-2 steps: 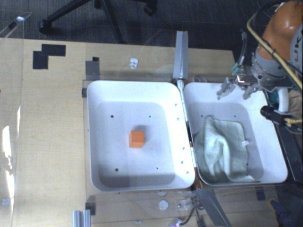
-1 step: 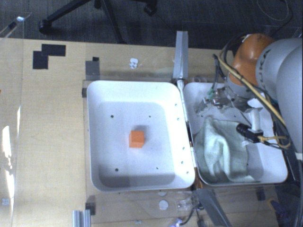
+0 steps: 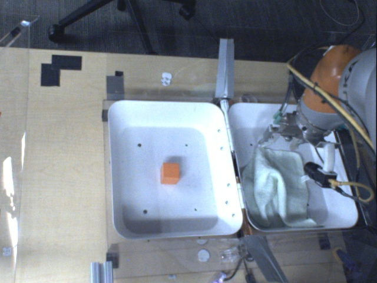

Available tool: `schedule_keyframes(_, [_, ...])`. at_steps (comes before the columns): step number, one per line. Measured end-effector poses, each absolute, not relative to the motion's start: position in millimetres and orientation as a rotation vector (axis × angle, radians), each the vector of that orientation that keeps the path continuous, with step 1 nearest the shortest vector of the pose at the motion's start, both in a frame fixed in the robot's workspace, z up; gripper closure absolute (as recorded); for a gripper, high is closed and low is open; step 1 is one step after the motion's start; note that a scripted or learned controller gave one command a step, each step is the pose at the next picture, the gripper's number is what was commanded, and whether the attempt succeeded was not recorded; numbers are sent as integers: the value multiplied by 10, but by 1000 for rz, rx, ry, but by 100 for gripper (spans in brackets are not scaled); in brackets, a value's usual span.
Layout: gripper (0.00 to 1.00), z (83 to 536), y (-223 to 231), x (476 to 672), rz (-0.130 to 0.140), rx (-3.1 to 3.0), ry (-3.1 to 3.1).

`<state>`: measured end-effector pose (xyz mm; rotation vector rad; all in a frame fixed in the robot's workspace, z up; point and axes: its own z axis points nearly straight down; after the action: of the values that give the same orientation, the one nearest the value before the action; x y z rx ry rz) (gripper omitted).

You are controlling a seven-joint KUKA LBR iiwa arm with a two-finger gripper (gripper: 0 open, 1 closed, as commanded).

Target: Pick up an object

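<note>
Jaws (image 3: pixel 281 130) over right bin cloth (image 3: pixel 277 187); orange cube (image 3: pixel 170 173) well apart

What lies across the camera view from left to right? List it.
Black tape marks → left bin → orange block → right bin holding a white cloth → grey arm at the right edge.

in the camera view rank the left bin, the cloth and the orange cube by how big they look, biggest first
1. Left bin: by far the largest.
2. Cloth: crumpled in the right bin, covering roughly half its floor.
3. Orange cube: smallest, a small block on the left bin's floor.
No close calls; all three lie at about bench level.
</note>
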<state>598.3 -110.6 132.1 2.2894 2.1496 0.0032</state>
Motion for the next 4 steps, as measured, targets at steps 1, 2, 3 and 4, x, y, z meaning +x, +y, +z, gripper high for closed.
schedule_keyframes(1, [0, 904, -1199, 5865, 15, 2257, 2170])
schedule_keyframes(2, [100, 1032, -1187, 5892, 24, 2251, 2169])
schedule_keyframes(3, [100, 2123, -780, 5987, 6, 2215, 2223])
schedule_keyframes(4, [100, 1846, -731, 5646, 2, 2324, 2113])
